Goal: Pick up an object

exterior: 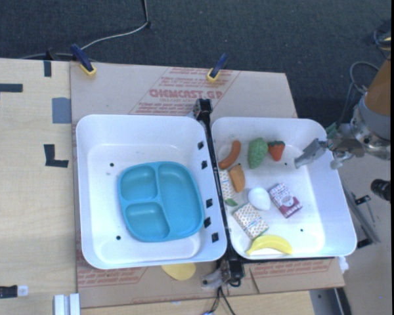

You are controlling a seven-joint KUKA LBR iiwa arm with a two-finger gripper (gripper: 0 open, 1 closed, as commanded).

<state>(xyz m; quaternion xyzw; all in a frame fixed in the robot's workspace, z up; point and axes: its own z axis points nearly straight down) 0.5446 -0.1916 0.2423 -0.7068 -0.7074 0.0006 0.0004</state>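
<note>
The pincer (pixel 313 153) hangs over the right bin's (pixel 328 238) far right corner; spread or pressed together, I cannot tell. The strawberry (pixel 276 149) sits nearby; crowded neighbours risk a miss.

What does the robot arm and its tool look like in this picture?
The arm enters at the right edge, with an orange section above a pale grey metallic wrist. The tool is a grey and black metal assembly ending in a slim grey finger that juts over the right bin. No markings are legible, and the picture is too coarse to make out cables on it.
</note>
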